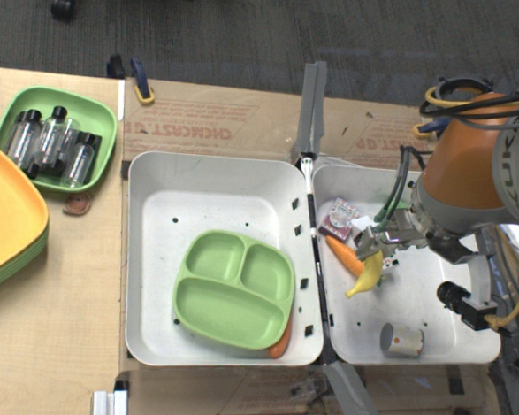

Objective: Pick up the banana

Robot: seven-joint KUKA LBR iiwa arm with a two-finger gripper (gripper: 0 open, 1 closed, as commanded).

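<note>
The yellow banana [366, 275] is in the right bin [463, 345], near its left side, tilted with its lower tip pointing down-left. Its upper end sits between the fingers of my gripper [378, 251], which comes in from the right under the orange-banded wrist and is shut on it. An orange carrot [344, 255] lies just left of the banana, touching or slightly under it.
A pink-and-white packet [340, 218] lies behind the carrot. A grey cylinder [402, 339] rests near the right bin's front. The left bin [151, 239] holds a green divided plate [236, 289] with an orange item [278, 345] at its edge. Bottles in a green tray [56, 139] and yellow plates [2, 220] sit far left.
</note>
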